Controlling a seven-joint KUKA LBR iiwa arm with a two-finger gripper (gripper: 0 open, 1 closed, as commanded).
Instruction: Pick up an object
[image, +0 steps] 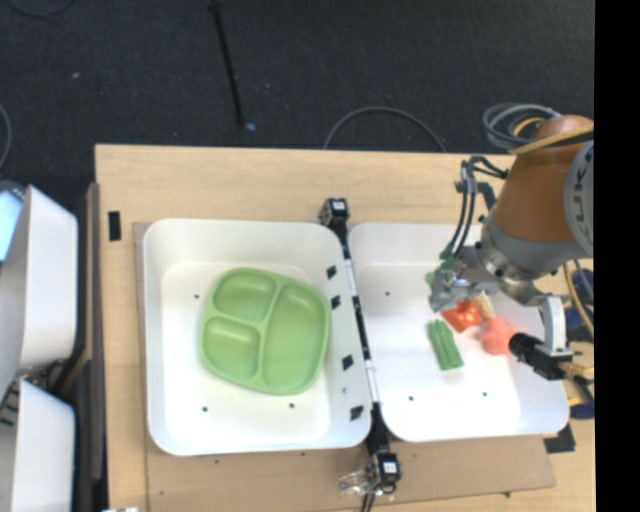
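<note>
While the gripper (452, 297) hangs low over the right bin (405, 405), I read the orange piece (462, 318) directly beneath it as the target. It lies on the bin floor toward the far right side, partly covered by the gripper body. From this angle I cannot tell whether the claw is spread or closed, and I see nothing that I could call held.

The orange piece looks small, rounded and light, probably a plastic or foam toy. I expect it to weigh next to nothing, but it may roll or squirt sideways if pinched off-centre, so I would close across its widest middle and come straight down.

A green block (446, 345) lies just beside it on the left, and a pink piece (495, 336) just beside it on the right. Both are close enough that a wide approach could nudge them.

If the orange piece proves awkward, the green block is my easier option. It is long, straight-sided and looks stiff, so a grip across its narrow width at mid-length should hold it.

The green divided plate (265, 330) in the left bin (170, 425) is broad and shallow. I would leave it alone.
</note>
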